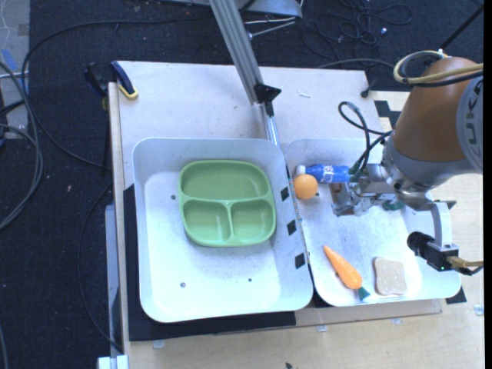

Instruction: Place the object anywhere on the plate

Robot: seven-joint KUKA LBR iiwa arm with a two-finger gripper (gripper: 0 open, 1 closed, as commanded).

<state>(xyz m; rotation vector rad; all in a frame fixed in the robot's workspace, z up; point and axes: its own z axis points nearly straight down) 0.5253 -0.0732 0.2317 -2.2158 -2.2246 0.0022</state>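
A green three-compartment plate lies in the left bin. In the right bin sit an orange ball near the dividing wall, a blue-and-white bottle-like object just behind it, an orange carrot toward the front, and a tan slice of bread at the front right. My gripper hangs over the right bin's middle, just right of the ball and below the blue object. Nothing shows between its fingers.
A slanted metal pole reaches down from the top to the bins' back edge. Black cables loop by the wrist. The grey arm with its orange band covers the right bin's back right.
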